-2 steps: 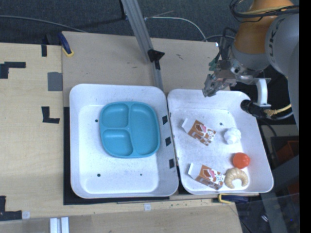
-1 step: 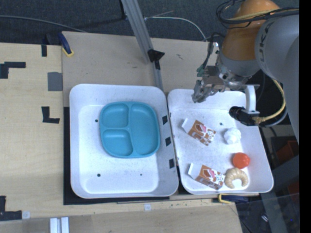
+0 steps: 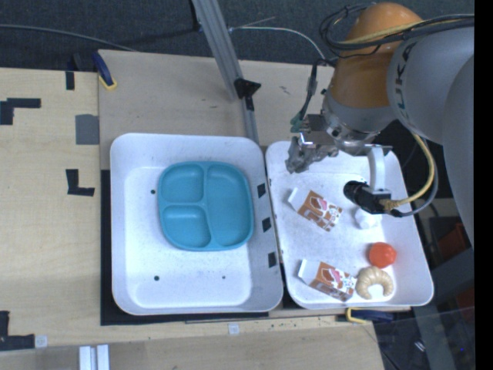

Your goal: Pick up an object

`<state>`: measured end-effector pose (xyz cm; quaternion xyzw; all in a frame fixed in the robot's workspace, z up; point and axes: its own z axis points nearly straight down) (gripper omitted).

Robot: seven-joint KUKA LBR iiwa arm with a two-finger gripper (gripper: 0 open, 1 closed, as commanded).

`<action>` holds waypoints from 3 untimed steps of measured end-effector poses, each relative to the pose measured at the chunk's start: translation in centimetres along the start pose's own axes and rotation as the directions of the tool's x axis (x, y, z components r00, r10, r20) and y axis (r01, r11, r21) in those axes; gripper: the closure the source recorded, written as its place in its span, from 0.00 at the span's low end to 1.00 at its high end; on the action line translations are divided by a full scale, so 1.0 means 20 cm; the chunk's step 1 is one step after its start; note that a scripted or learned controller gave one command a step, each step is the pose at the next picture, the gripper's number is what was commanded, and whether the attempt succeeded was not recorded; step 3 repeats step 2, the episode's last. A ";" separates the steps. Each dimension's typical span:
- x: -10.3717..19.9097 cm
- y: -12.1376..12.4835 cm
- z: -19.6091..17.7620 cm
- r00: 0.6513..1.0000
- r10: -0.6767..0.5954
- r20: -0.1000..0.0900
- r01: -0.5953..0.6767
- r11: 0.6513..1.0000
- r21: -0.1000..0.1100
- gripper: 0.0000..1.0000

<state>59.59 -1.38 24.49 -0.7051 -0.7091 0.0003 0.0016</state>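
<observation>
While the arm reaches in from the right, the scene reads as follows.

Arm: grey with an orange band (image 3: pixel 375 29), bent over the far end of the right bin (image 3: pixel 412 272).

Jaws: the gripper (image 3: pixel 302 160) hangs low at the far left corner of the right bin, just beyond the upper carton; whether the jaws are wide or narrow I cannot tell, and nothing can be seen between them.

Upper carton (image 3: pixel 316 209): a small brown and white pack, lying flat and slanted in the middle of the right bin, near its left wall, just nearer than the gripper and apart from it.

Lower carton (image 3: pixel 328 278): a like pack lying flat by the near edge of the right bin, touching or almost touching the croissant.

Croissant (image 3: pixel 375 282): pale tan, curled, at the near right corner of the right bin.

Orange ball (image 3: pixel 381 253): small and round, just beyond the croissant, near the right wall.

Black fitting (image 3: pixel 368 196): a dark part on a yellow cable, over the right side of the right bin; a small white piece (image 3: pixel 362 220) lies under it.

Left bin (image 3: pixel 131 284): holds a blue divided plate (image 3: pixel 206 205), three compartments, lying flat towards its far side.

Worktop (image 3: pixel 46 230): pale wood with black tape marks along the left edge.
</observation>
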 end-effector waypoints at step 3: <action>0.54 -0.26 0.10 1.000 -0.002 0.001 0.002 1.000 0.002 1.00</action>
